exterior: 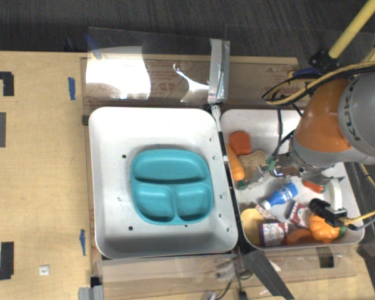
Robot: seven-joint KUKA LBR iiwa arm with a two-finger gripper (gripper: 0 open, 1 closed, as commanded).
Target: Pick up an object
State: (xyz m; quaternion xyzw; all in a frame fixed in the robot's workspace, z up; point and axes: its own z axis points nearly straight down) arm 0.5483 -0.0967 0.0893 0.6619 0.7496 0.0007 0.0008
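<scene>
The right bin [256, 116] holds a jumble of small items. Among them are an orange-red block [240, 142], an orange carrot-like piece [236, 168], a tan lump [252, 160], a blue and white bottle [280, 197], a dark red can [274, 232], a yellow piece [250, 217] and an orange pepper [325, 229]. My gripper [277, 167] hangs low over the middle of this bin, just right of the tan lump and above the blue bottle. The grey arm with its orange band [322, 125] covers the bin's right part.
The left bin [106, 167] bears a teal divided plate [171, 184] in its middle. A clear plastic sheet [156, 74] and a metal bracket [218, 70] lie behind the bins. Cables [294, 83] loop at the back right. Cardboard [31, 167] covers the bench at left.
</scene>
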